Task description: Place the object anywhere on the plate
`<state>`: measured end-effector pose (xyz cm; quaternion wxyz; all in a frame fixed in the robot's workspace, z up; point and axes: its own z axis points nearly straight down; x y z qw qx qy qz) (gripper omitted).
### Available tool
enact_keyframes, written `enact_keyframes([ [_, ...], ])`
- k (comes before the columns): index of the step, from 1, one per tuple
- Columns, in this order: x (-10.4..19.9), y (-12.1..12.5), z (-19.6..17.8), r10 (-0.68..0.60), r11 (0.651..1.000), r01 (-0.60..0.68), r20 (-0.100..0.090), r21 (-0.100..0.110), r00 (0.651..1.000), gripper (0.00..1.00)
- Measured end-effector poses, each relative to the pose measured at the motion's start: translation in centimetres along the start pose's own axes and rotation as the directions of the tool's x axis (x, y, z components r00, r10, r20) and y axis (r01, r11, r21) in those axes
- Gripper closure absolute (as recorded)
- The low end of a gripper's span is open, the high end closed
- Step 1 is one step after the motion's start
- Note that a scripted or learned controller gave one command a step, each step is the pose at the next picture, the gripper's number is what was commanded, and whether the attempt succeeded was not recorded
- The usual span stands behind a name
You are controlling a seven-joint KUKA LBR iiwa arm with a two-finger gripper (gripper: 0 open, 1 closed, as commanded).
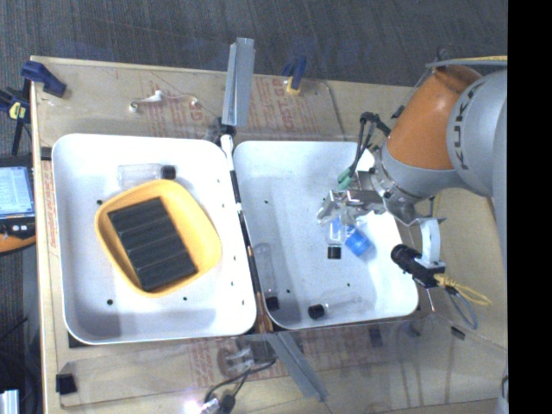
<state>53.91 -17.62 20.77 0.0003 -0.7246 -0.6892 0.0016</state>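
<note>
Fingers [338, 224] low in right bin [285, 231] beside blue object [358, 245]; spread unclear. Yellow plate [203, 231] in left bin [78, 231].

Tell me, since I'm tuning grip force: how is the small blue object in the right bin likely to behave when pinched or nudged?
The blue object looks small beside the hand, so it is probably light and may skid on the smooth white right bin if nudged. Its blocky outline suggests it won't roll far. It lies by a clear, dark-capped item, which a push could knock aside.

A plywood bench [362, 102] stands on dark grey carpet [129, 15].
</note>
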Motion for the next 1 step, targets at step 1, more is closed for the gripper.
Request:
enact_keyframes([
  [1, 0.01, 0.00, -0.01, -0.001, 1.000, 0.001, 0.000, 0.000, 1.000, 0.00],
])
